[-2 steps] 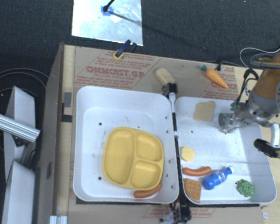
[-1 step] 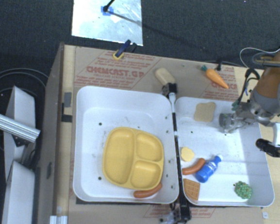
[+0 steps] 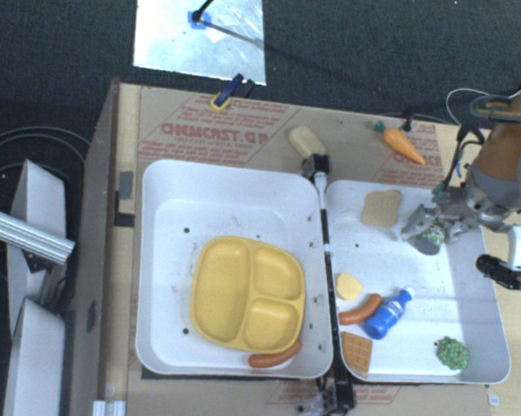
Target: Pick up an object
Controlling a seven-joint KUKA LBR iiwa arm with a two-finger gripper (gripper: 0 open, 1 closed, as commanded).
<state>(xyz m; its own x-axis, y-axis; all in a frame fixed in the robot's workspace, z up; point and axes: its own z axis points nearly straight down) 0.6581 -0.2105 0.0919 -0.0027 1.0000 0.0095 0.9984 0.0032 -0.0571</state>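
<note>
My gripper (image 3: 429, 230) hangs low over the far right part of the right bin (image 3: 483, 304), coming in from the grey arm (image 3: 510, 152) at the right. A small greenish thing (image 3: 436, 234) shows right at the gripper's tip; I cannot tell whether it is held. A tan bread slice (image 3: 381, 208) lies just left of the gripper. Nearer the front of this bin lie a yellow disc (image 3: 349, 285), a sausage (image 3: 360, 309), a blue bottle (image 3: 387, 313), a waffle piece (image 3: 355, 349) and a green broccoli (image 3: 452, 353).
The left bin (image 3: 172, 231) holds a yellow divided plate (image 3: 249, 292) and a sausage (image 3: 274, 358) at its front. A carrot (image 3: 400, 143), a tan-handled brush (image 3: 308, 145) and a blue-yellow clip (image 3: 228, 93) lie on the cardboard behind the bins.
</note>
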